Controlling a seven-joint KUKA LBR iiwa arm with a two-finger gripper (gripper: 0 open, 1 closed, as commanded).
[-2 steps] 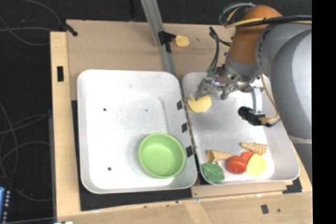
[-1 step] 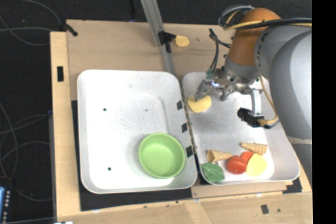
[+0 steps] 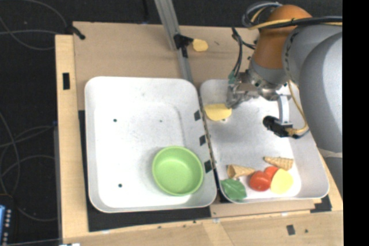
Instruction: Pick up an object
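My gripper [image 3: 233, 99] hangs over the far left part of the right bin [image 3: 305, 152], under the orange-banded wrist [image 3: 271, 49]. A pale yellow object [image 3: 217, 113] lies right at the gripper's tip, near the wall between the bins. Whether it is gripped or merely touched is not visible. At the right bin's near edge lie two cone-shaped pieces [image 3: 278, 162] [image 3: 239, 170], a red item [image 3: 260, 180], a yellow round item [image 3: 282, 182] and a green leaf-like piece [image 3: 233, 188].
A green bowl [image 3: 177, 170] sits in the near right part of the left bin [image 3: 115, 101]. A slanted metal pole [image 3: 164, 3] rises behind the bins. A small yellow piece [image 3: 200, 45] lies on the bench at the back. A black cable clip [image 3: 275, 124] hangs beside the arm.
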